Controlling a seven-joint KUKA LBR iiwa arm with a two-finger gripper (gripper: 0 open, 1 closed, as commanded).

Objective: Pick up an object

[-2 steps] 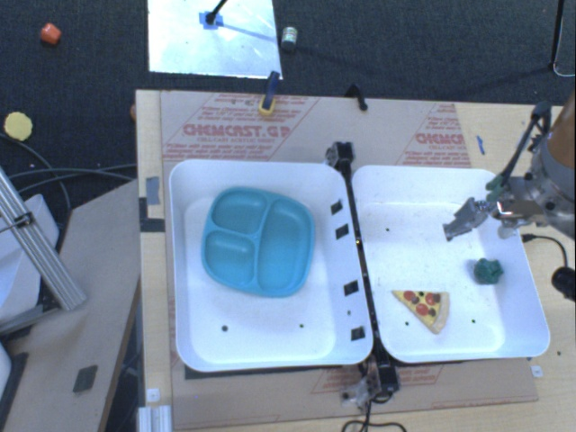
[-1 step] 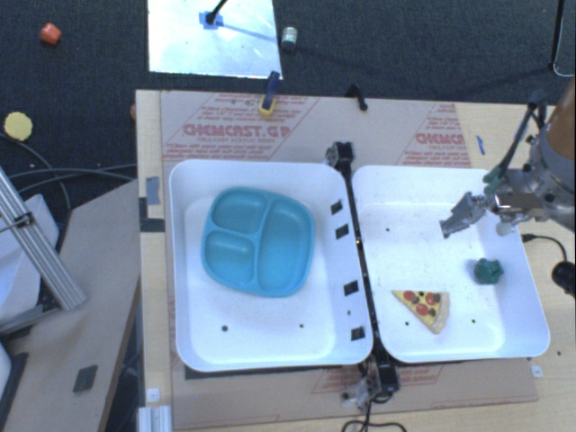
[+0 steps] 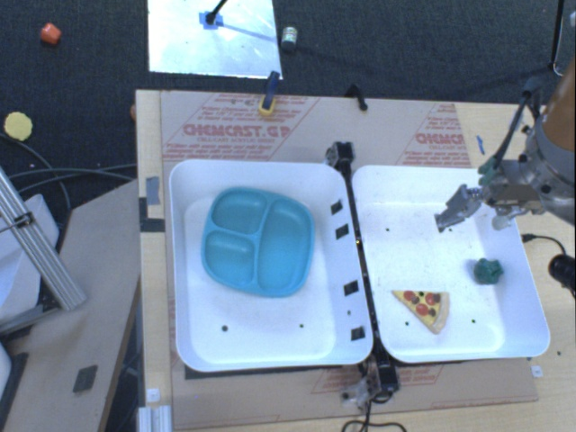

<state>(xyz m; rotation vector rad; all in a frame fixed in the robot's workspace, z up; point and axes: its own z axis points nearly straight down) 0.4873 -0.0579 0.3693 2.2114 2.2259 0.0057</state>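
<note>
Nearest the camera, in the right bin (image 3: pixel 531 340): a toy pizza slice (image 3: pixel 425 306), flat on the white floor toward the front wall, point aimed left, free on all sides and so easy to approach from above. Just beyond and to its right, a small dark teal lump (image 3: pixel 488 271), close to the bin's right wall, which probably leaves less room for a finger on that side. Either one a fair target for the pick; both apart from each other and untouched. In the left bin (image 3: pixel 180 331), a blue divided plate (image 3: pixel 259 241), lying flat near the middle, well apart from the two small things. Farther back over the right bin, the claw (image 3: pixel 453 211), reaching in from the right and tilted down toward the left, apparently above the bin floor, behind the pizza slice and left of the teal lump. Nothing visible in its grip; fingers too blurred to judge how far apart, so cannot tell. Behind everything, cardboard on the bench (image 3: pixel 243 124).
</note>
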